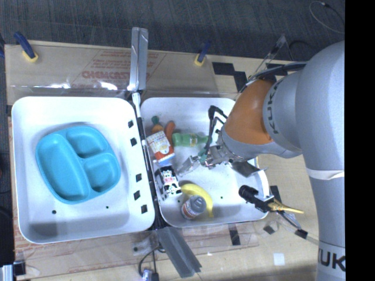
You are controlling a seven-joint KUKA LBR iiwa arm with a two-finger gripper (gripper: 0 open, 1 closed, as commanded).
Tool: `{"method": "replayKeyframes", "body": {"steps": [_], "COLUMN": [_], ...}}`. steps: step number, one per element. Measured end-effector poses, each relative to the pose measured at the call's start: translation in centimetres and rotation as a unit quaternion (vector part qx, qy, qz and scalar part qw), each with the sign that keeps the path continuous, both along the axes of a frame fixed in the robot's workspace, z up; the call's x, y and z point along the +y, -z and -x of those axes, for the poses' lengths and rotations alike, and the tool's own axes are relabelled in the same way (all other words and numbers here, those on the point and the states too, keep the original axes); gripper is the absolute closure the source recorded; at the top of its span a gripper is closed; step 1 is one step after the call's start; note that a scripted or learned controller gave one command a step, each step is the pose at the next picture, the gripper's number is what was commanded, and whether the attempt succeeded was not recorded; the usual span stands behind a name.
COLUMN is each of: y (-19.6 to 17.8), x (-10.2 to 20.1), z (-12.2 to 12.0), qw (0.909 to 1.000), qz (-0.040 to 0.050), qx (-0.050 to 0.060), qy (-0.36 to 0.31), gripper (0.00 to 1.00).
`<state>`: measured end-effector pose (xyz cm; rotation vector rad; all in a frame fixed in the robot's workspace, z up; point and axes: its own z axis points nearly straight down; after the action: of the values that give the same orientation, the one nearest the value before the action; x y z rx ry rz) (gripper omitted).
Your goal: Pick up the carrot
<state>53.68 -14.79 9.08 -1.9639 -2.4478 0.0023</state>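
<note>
Carrot (170, 131) lies lengthwise toward the bin's far wall; claw (196, 161) state unclear.

Blue divided plate (78, 163): smooth matt plastic. White bins (35, 215): glossy plastic. Arm (316, 116): smooth grey shell.

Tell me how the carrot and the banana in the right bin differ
The carrot is orange and looks fairly straight; the banana is yellow and curved. The carrot lies toward the far side of the right bin, next to a green bottle, while the banana lies at the near side, curling around a can. The carrot is partly hidden by a small carton; the banana shows more fully. Both lie toward the bin's left side.
</note>
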Motion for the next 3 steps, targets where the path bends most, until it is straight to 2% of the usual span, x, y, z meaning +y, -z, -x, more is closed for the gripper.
{"method": "replayKeyframes", "body": {"steps": [1, 2, 3], "y": [-10.2, -10.1, -10.0], "x": [7.0, 14.7, 11.6], "z": [-6.7, -9.1, -2.8], "qw": [0.9996, 0.9986, 0.9941], "qz": [0.0001, 0.0006, 0.0009], "qx": [-0.001, -0.001, 0.001], "qy": [0.029, 0.054, 0.108], "gripper": [0.00, 0.00, 0.00]}}
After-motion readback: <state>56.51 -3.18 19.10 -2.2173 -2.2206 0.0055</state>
